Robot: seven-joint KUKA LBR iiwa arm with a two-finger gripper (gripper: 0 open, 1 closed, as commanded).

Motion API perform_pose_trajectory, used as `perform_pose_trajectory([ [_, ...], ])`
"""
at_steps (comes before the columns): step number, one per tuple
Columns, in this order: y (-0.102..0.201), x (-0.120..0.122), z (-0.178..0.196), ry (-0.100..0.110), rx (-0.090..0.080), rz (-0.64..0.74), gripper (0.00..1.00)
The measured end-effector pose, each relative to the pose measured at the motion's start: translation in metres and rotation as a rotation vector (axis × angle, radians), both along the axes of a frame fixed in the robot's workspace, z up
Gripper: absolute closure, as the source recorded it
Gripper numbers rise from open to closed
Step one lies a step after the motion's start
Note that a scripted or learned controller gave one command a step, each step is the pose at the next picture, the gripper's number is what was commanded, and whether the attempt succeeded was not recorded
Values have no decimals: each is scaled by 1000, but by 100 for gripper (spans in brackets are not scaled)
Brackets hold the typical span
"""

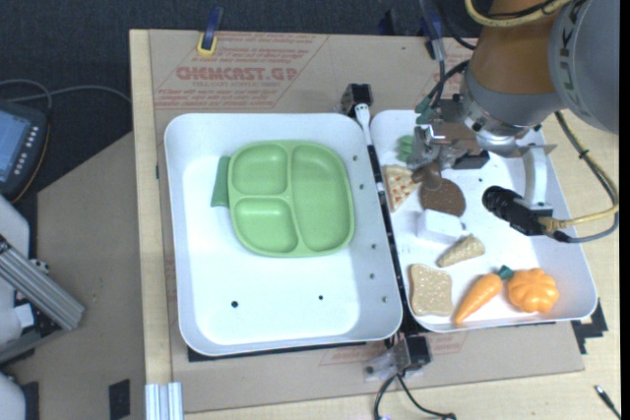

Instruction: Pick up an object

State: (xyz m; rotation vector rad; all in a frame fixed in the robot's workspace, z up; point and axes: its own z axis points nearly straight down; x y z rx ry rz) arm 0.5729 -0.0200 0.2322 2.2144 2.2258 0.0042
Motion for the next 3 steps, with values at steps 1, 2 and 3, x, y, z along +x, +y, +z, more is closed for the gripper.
perform_pose_trajectory([
  [1,48,18,6,-1,1,1,100],
  [2,96,39,6,-1,1,0,100],
  [3,117,47,-12,2,-1,-3,100],
])
